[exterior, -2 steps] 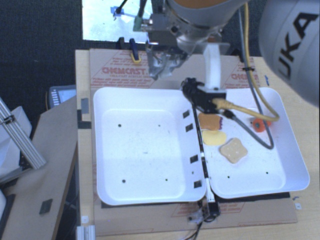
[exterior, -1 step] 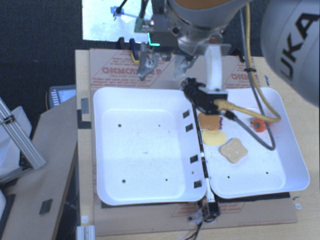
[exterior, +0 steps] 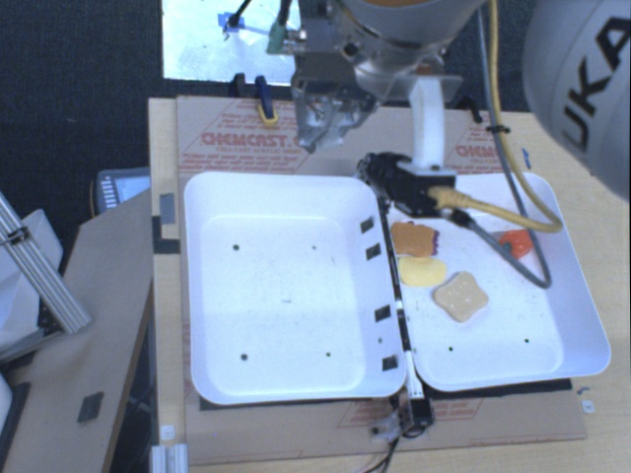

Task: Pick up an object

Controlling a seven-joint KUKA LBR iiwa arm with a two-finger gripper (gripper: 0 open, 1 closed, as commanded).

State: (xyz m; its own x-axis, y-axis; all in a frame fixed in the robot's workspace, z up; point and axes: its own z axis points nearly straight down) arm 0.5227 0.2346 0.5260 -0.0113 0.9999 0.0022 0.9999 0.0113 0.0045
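Note:
In the right bin (exterior: 552, 348) lie a tan toast-shaped piece (exterior: 460, 297), a flat yellow oval piece (exterior: 422, 272), an orange and dark red piece (exterior: 415, 238) and a small orange-red piece (exterior: 516, 241) near the yellow cable. My gripper (exterior: 320, 126) hangs high above the back edge of the left bin (exterior: 286, 294), well away from those pieces. Nothing shows between its fingers.
A blue and yellow clamp (exterior: 264, 100) sits on the cardboard sheet behind the left bin. Black hinge clips (exterior: 380, 282) run along the seam between the bins. A metal rail (exterior: 39, 274) leans at the far left of the bench.

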